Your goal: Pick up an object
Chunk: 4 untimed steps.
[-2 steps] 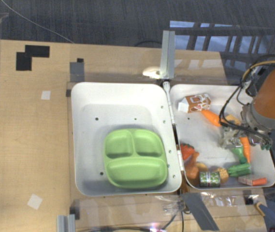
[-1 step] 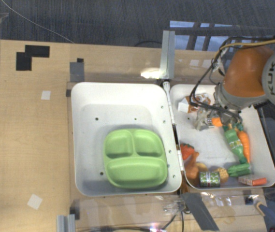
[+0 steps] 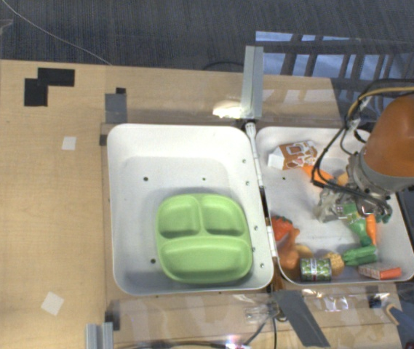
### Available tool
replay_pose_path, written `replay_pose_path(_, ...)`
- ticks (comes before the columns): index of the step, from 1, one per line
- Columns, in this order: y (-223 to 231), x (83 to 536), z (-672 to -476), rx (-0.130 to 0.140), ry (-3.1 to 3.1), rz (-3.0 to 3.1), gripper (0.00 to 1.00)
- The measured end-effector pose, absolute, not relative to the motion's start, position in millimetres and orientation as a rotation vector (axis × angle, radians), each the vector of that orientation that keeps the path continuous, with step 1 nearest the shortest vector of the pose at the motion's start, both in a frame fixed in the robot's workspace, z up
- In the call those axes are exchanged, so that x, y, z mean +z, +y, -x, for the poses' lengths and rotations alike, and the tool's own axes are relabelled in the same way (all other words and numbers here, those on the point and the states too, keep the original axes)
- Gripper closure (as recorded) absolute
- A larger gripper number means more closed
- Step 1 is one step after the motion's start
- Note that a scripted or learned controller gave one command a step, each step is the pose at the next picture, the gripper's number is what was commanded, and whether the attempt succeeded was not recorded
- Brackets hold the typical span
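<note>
The right bin [image 3: 410, 257] holds several small items. A brown and white packet [image 3: 296, 153] lies at its back left, with an orange carrot-like piece [image 3: 316, 173] just in front of it. Along the front are a red and orange toy [image 3: 285, 235], a green can [image 3: 316, 268], a green vegetable [image 3: 359, 254] and a red-tipped piece [image 3: 380, 272]. My gripper [image 3: 332, 208] hangs low over the middle of this bin, beside a green leafy item [image 3: 355, 220] and a small carrot [image 3: 371, 228]. The orange-banded wrist [image 3: 403, 140] hides what lies under it.
The left bin [image 3: 130, 151] holds a green divided plate [image 3: 204, 237] toward its front. A metal post [image 3: 252, 82] stands behind the wall between the bins. Cables loop from the arm over the right bin's back edge.
</note>
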<state>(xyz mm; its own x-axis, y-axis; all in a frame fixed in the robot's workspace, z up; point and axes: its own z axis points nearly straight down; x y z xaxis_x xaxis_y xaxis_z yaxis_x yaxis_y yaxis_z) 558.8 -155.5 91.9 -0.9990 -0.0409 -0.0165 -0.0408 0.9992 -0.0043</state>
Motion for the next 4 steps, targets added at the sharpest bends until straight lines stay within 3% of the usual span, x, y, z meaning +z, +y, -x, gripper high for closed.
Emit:
replay_pose_path(1, -188.5, 92.2, -514.7, -0.009, 3.119, 0.092, 0.00)
replay_pose_path(2, -106.2, 92.2, -573.5, -0.001, 3.113, 0.173, 0.00)
replay_pose_path(3, -97.5, 92.4, -574.1, -0.009, 3.113, 0.211, 0.00)
replay_pose_path(4, -114.3, 89.8, -655.4, 0.000, 3.132, -0.028, 0.00)
